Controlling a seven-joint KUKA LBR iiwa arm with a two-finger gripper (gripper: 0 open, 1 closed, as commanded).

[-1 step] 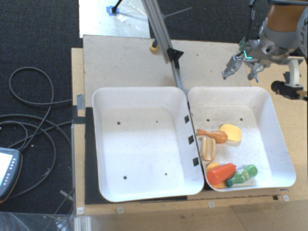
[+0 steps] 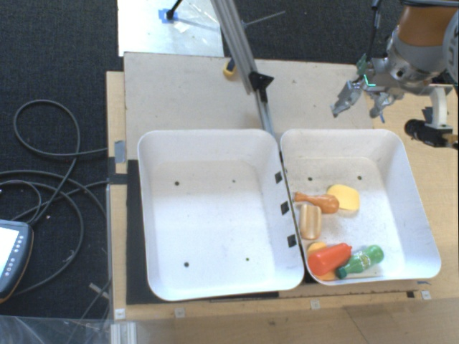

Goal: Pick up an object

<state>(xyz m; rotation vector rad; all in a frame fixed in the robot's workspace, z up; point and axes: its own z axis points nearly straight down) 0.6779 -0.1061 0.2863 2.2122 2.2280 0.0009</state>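
Well below the spread, empty claw (image 2: 362, 104) lies the orange carrot (image 2: 316, 201).

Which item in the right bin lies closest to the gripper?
The yellow piece, farthest up the right bin, lies closest to the gripper; the green bottle and red pepper sit at the bin's near edge.

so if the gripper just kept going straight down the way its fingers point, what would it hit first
Probably the bare bench top just behind the right bin. The gripper, fingers apart, hangs beyond that bin's far rim, pointing down and a little left. Depth is hard to judge from this slanted view, so it might clip the rim instead.
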